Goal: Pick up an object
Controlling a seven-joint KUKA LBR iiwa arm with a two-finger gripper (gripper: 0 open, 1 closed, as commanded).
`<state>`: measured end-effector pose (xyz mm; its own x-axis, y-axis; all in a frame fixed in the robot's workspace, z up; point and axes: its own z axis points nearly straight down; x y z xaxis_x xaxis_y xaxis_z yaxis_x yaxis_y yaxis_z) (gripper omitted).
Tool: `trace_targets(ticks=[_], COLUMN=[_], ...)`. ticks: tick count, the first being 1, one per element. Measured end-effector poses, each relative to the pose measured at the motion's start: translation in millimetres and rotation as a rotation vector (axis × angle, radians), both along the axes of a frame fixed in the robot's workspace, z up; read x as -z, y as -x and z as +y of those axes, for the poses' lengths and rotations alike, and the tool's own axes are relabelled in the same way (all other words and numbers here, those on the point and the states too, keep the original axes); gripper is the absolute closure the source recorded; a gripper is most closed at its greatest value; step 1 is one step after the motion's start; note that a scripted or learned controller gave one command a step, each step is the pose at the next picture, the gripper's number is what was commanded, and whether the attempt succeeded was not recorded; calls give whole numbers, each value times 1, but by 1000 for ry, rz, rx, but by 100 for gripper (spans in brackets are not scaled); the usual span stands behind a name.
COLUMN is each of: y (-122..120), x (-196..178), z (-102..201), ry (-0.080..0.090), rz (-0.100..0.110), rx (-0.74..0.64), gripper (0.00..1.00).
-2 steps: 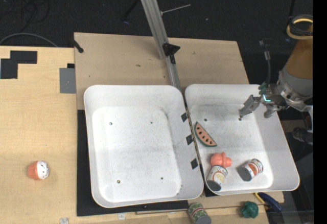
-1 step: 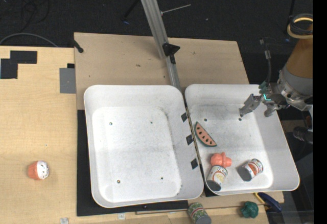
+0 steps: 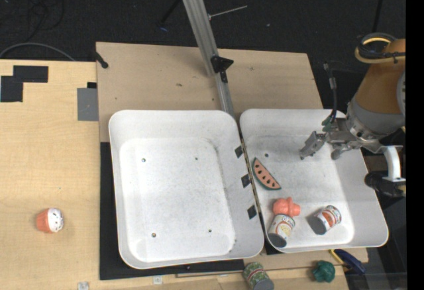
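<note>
My gripper (image 3: 324,149) hangs over the upper right part of the right bin (image 3: 285,128), its two fingers (image 3: 309,148) spread open with nothing between them. Below it in the same bin lie a watermelon-slice toy (image 3: 265,175) near the left wall, a pink-orange toy (image 3: 286,206), a small can (image 3: 283,225) beside that, and a second can (image 3: 326,219) on its side near the front right. The gripper is well apart from all of them.
The left bin (image 3: 172,183) sits beside the right one. A slanted metal rail (image 3: 202,24) rises behind the bins. An orange ball (image 3: 50,220) lies on the bench at far left. A green toy (image 3: 324,271) and another can (image 3: 255,275) sit by the front edge.
</note>
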<state>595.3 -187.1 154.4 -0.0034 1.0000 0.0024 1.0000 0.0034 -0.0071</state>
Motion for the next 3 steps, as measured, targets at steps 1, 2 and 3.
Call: trace_targets(ticks=[1,2,3], y=[-1,-1,-1], x=[63,63,53], z=[6,6,6], ry=[0,1,1], rz=[1,-3,-2], rx=[-1,1,3], gripper=[0,0,100])
